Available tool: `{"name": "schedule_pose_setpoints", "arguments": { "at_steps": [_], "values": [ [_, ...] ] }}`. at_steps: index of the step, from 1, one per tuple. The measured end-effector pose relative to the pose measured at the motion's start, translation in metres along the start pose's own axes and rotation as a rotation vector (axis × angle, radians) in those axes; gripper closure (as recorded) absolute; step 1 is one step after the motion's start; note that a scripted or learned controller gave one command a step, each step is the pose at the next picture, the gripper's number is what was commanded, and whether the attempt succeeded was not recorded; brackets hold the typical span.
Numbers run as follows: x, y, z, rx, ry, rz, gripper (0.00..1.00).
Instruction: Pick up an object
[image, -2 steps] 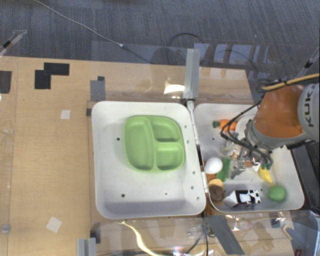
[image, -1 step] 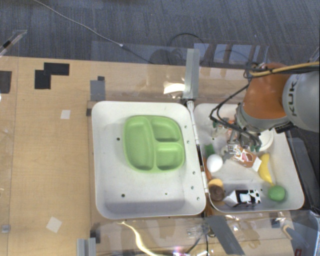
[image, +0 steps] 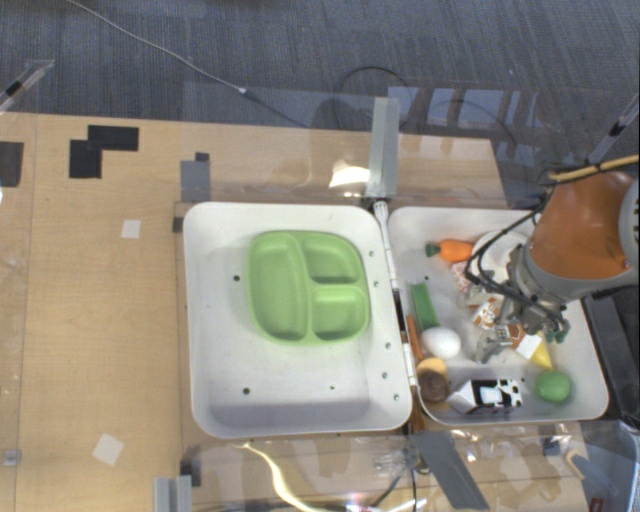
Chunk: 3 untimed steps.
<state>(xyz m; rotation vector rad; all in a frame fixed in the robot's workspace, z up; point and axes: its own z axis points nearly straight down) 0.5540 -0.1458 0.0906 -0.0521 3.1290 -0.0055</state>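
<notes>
Approach step: your gripper, jaw state untellable, hangs low in the right bin among the toys, just beside the egg; next you must close on one and lift.

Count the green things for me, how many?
3: the tray in the left bin, a stick and a ball in the right bin. The arm may hide more.

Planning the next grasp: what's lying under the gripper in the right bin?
Below the gripper in the right bin sit small, crowded items: a white egg-like ball, a yellow piece and a green ball nearby. The arm covers whatever lies directly under the wrist.
</notes>
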Motion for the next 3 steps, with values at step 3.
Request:
{"name": "schedule_pose_setpoints", "arguments": {
  "at_steps": [3],
  "values": [
    [-0.107, 0.062, 0.004, -0.004, 0.008, 0.237, 0.00]
  ]
}}
